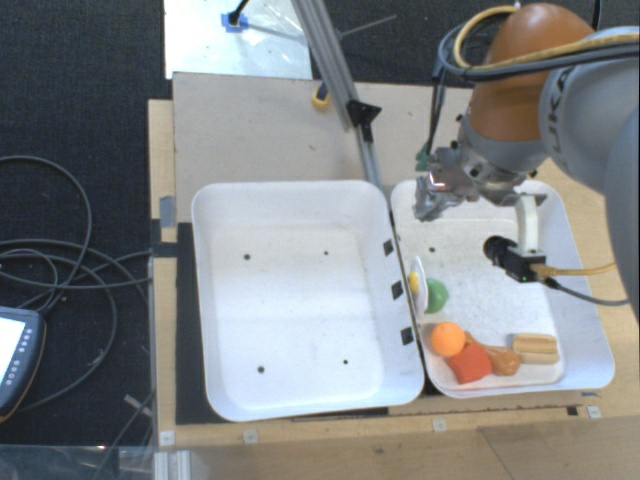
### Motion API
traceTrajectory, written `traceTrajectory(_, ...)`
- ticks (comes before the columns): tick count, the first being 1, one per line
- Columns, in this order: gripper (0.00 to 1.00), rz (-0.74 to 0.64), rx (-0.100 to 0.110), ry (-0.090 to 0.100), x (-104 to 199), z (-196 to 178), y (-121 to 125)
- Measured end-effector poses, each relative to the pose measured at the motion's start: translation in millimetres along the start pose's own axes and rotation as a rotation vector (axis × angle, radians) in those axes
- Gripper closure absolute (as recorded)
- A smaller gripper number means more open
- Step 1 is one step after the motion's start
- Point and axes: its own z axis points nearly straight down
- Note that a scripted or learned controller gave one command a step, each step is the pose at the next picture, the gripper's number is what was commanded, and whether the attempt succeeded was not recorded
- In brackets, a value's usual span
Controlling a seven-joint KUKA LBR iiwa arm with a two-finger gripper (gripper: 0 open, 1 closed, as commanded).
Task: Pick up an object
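We see the arm (560, 88) reaching in from the right, its claw (432, 200) low over the far left corner of the right bin (585, 298). We cannot tell how the claw is set, and we see nothing gripped in it.

The things to pick lie along the near side of that bin, well apart from the claw. A green ball (436, 295) sits against the bin's left wall. Nearer the front edge, an orange ball (448, 339) touches a red block (469, 364). Just right of the block lies a small orange piece (503, 359), and beside that a tan, bread-like roll (535, 347).

The left bin (290, 298) stands beside it on the worktop (250, 128). A black cable (60, 258) loops on the dark floor at left.
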Motion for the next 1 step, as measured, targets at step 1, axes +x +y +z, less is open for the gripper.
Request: traceTrajectory(1, 1.00, 0.000, 0.002, 0.000, 53.9, 11.5, 10.1)
